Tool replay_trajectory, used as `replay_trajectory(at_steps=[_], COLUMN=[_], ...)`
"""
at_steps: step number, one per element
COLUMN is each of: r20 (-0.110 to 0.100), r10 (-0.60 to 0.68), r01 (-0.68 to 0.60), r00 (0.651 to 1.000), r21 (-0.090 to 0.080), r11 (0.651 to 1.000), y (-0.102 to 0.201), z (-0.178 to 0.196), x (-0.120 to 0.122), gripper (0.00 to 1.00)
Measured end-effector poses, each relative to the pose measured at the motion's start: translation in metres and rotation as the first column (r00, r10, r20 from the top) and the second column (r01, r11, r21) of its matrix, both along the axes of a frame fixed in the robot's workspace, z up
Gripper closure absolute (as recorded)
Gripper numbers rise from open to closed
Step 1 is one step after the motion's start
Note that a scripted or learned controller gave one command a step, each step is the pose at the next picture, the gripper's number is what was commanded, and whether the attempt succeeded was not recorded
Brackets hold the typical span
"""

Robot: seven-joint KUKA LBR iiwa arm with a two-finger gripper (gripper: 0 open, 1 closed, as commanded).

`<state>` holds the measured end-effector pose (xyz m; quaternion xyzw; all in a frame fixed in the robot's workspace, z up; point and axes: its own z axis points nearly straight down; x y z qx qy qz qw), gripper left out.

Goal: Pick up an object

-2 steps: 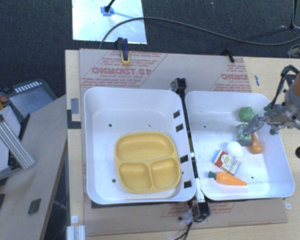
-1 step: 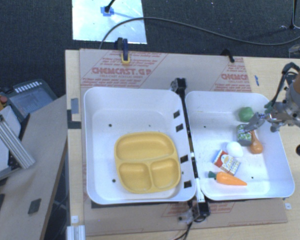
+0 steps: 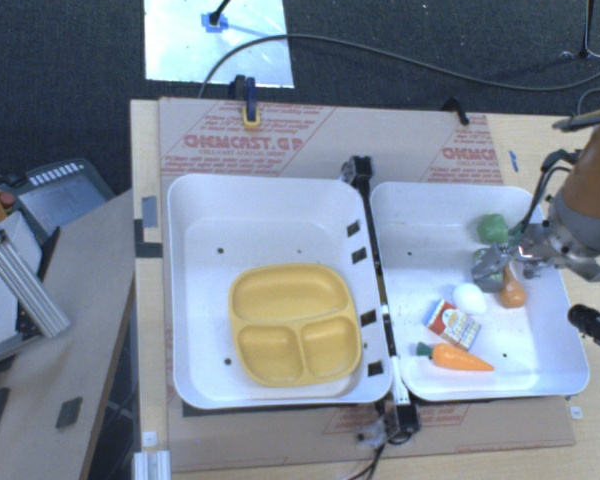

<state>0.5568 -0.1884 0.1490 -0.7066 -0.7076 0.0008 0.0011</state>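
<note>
Hovering low in the right bin [image 3: 550, 368], the end effector [image 3: 492, 264] sits beside a small orange-brown object [image 3: 513, 293]; grip unclear.

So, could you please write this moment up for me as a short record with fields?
left bin: holds a yellow divided tray
right bin: holds a green object, white egg, small carton, carrot, orange object
arm: reaches in from the right, over the right bin
end effector: low in the right bin, between the green object and the egg, beside the orange object
grasp: cannot tell
</note>
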Motion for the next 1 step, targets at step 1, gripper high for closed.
replay_trajectory(at_steps=[1], r20=[0.023], r10=[0.001], r01=[-0.001], r00=[1.000], r21=[-0.009], r11=[1.000], y=[0.0001], z=[-0.0482], x=[-0.0024], gripper=[0.00])
